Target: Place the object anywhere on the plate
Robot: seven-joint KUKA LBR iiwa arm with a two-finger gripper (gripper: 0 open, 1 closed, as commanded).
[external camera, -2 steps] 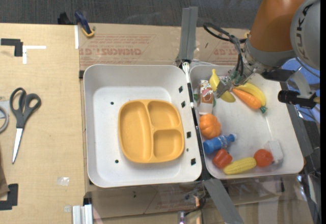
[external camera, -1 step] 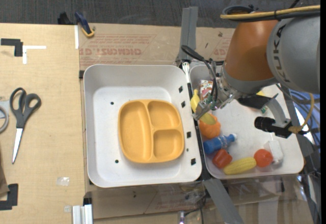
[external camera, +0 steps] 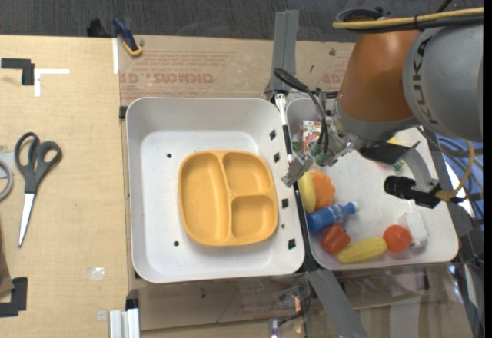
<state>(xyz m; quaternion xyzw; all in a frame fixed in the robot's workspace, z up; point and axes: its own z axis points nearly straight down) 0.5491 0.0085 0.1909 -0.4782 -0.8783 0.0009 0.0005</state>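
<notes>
The big grey robot arm [external camera: 430, 75] with its orange band reaches in from the right and hangs over the right white plastic bin [external camera: 438, 248]. Its hand [external camera: 323, 150] points down near the wall between the two bins. I cannot tell how the hand is set or if it has hold of anything, because the arm covers most of it and the parts are small and dark.

Just below the hand lies a little pile of toys in the right bin. There is a yellow and orange toy fruit [external camera: 317, 189], then a blue plastic bottle [external camera: 332, 214], a red toy pepper [external camera: 335, 238], a yellow toy corn cob [external camera: 362, 250] and a small red-orange ball [external camera: 397, 237]. A packet with a colourful picture [external camera: 310, 134] lies right by the hand, partly hidden.

The yellow plastic plate with three parts [external camera: 228, 197] lies flat in the middle of the left white bin [external camera: 154, 175], well apart from the hand. Nothing lies on it.

On the wooden tabletop [external camera: 69, 252] at the left lies a pair of grey scissors [external camera: 32, 175].
</notes>
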